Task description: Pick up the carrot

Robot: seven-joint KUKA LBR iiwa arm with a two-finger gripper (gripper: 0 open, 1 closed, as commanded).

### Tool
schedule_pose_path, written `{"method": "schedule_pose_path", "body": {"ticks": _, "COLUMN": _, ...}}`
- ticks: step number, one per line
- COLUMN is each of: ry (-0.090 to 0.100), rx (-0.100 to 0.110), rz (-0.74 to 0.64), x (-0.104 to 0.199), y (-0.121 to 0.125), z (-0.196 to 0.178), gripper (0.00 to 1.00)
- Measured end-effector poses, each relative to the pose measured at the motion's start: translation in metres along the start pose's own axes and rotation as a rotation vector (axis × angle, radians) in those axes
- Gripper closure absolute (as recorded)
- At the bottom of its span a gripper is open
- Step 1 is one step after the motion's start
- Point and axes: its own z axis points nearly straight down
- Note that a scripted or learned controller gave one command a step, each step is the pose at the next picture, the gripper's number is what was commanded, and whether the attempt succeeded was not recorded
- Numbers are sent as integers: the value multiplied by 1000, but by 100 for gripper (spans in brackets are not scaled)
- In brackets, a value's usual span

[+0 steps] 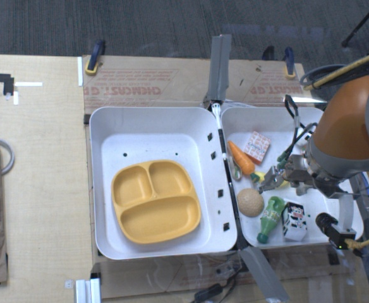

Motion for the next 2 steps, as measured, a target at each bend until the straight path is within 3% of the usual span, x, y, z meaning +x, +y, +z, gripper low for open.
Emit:
{"method": "schedule_pose_path", "body": {"ticks": 1, "ry": -1, "rx": -1, "rz": -381, "x": 13, "y": 50, "z": 0, "gripper": 0}}
{"method": "schedule_pose_path", "body": {"ticks": 2, "ry": 1, "rx": 1, "rz": -775, "x": 18, "y": -2, "z": 0, "gripper": 0}}
